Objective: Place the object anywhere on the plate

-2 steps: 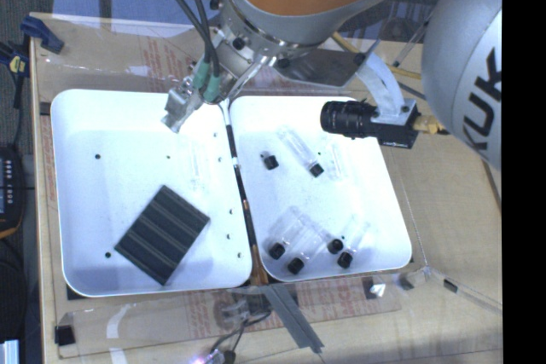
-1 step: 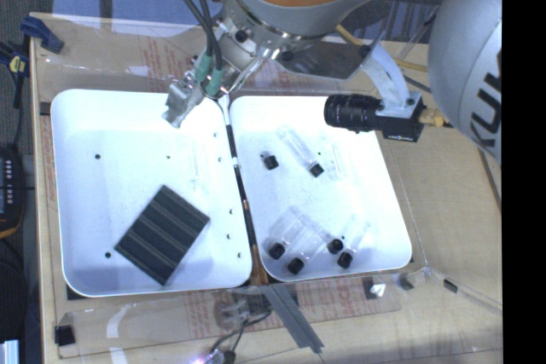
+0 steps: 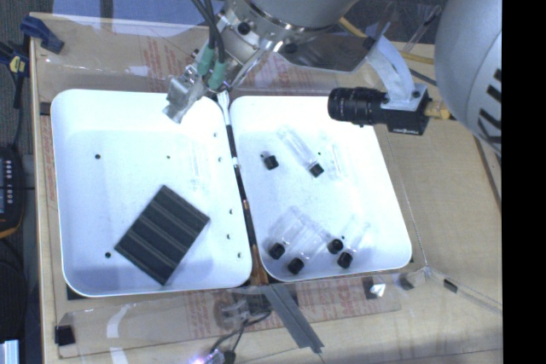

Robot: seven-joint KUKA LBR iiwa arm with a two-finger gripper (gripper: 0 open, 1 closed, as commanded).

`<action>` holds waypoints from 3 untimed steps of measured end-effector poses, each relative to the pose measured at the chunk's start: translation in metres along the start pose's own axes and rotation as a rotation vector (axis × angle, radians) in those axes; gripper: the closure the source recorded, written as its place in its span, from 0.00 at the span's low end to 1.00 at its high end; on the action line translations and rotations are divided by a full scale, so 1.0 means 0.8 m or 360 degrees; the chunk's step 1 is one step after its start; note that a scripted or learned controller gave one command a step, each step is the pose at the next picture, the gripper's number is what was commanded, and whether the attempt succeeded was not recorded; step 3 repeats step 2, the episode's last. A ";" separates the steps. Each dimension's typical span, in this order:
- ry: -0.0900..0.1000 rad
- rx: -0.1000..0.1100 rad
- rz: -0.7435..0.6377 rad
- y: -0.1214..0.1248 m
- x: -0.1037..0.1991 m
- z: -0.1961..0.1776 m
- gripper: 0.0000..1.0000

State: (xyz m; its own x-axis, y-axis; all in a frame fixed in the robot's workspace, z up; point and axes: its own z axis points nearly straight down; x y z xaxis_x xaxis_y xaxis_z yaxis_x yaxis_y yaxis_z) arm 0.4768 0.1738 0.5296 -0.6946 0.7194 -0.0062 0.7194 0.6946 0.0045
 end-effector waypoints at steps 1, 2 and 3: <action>-0.0001 -0.0001 -0.0012 0.002 0.002 -0.013 1.00; -0.0002 -0.0002 -0.0024 0.003 0.004 -0.027 1.00; -0.0002 -0.0002 -0.0024 0.003 0.004 -0.027 1.00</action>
